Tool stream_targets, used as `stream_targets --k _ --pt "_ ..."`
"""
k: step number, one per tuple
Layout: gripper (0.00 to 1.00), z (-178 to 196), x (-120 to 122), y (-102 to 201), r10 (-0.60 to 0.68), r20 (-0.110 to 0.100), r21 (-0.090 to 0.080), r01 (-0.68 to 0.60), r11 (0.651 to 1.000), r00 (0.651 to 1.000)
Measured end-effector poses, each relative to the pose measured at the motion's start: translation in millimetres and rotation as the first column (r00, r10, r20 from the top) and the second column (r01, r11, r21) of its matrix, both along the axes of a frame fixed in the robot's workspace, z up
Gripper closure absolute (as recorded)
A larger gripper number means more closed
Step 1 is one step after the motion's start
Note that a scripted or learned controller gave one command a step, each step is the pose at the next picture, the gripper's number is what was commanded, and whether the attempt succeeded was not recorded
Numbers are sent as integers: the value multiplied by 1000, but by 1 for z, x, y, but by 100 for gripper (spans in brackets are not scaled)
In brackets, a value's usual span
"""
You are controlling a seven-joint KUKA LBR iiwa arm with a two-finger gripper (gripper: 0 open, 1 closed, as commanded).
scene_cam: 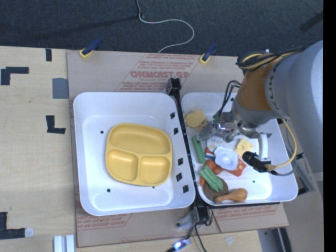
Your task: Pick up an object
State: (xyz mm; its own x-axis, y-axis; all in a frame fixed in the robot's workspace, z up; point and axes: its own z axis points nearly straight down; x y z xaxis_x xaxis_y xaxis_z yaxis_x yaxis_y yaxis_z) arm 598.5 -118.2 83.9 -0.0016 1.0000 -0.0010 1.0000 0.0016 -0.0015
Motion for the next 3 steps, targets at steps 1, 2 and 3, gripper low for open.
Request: stream_targets --k 1,2,3 --pt "100 11 0 0 1 1 0 -1 1000 1000" --pt "100 55 8 0 0 3 1 0 1000 1000" --pt "100 119 10 3 0 6 0 0 1000 1000"
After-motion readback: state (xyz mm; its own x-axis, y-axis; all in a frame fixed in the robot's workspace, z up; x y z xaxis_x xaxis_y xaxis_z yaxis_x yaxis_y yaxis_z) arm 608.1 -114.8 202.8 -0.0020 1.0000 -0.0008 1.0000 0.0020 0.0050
